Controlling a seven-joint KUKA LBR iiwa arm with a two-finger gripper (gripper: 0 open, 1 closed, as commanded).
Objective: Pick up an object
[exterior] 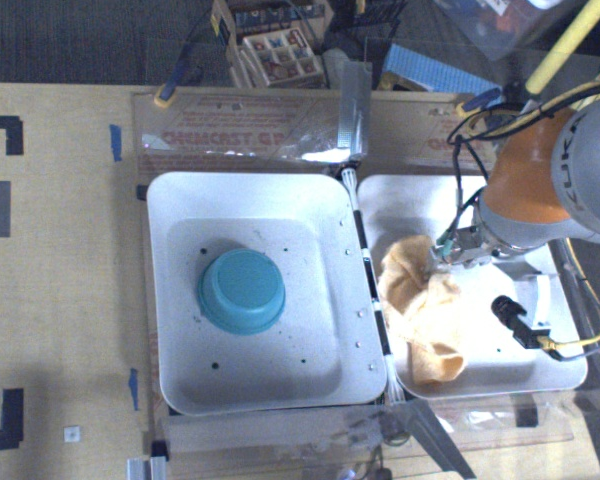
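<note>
Gripper (448, 251) sits low over crumpled tan cloth (423, 308) by right white bin's (570, 373) left wall, prob. lining up a pinch; can't tell fingers' state. Teal plastic bowl (242, 289) upside-down, left bin (175, 208) centre.

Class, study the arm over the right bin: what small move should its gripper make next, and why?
Probably a short descent onto the crumpled tan cloth. The gripper sits at the cloth's upper right edge in the right white bin, with nothing seen between its fingers; the teal bowl lies in the other bin.
</note>
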